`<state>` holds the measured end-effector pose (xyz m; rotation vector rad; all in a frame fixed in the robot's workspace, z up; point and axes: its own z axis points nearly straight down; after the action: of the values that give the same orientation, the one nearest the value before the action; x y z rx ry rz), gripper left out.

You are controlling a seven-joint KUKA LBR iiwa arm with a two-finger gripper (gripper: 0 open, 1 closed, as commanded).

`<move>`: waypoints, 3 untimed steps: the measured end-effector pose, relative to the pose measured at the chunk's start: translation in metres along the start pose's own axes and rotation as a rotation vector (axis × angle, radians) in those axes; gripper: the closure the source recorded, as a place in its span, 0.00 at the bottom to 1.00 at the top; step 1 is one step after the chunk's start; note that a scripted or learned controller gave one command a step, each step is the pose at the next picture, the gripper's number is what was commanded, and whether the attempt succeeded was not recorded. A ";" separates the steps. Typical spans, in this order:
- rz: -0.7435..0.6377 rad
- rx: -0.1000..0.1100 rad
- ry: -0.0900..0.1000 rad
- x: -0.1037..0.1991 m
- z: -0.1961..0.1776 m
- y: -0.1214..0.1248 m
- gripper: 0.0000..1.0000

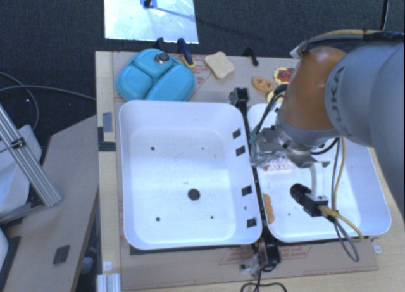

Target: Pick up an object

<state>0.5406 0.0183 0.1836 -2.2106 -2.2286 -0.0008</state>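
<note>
My gripper (264,152) hangs low over the left side of the right bin (367,211), close to the divider between the bins, under the grey wrist and orange band. Just beneath it lies a small red and white object (279,166), partly hidden by the wrist. A thin orange-brown piece (268,208) lies on the right bin's floor near its left wall, in front of the gripper. The arm hides most of the back of that bin.
The left bin (136,158) has a white floor with a few small dark spots. Behind the bins on the bench are a blue divided dish (155,76), a toy bread slice (219,64), a pretzel (261,84) and a round red-yellow item (283,74). A cable loops over the right bin's front.
</note>
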 end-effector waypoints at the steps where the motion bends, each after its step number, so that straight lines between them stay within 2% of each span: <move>1: 0.008 0.001 -0.001 -0.004 0.000 -0.055 1.00; 2: -0.001 -0.019 0.000 0.035 -0.099 0.021 1.00; 3: 0.002 0.000 -0.002 0.058 -0.033 0.046 1.00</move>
<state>0.5862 0.0766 0.2170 -2.2144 -2.2271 0.0008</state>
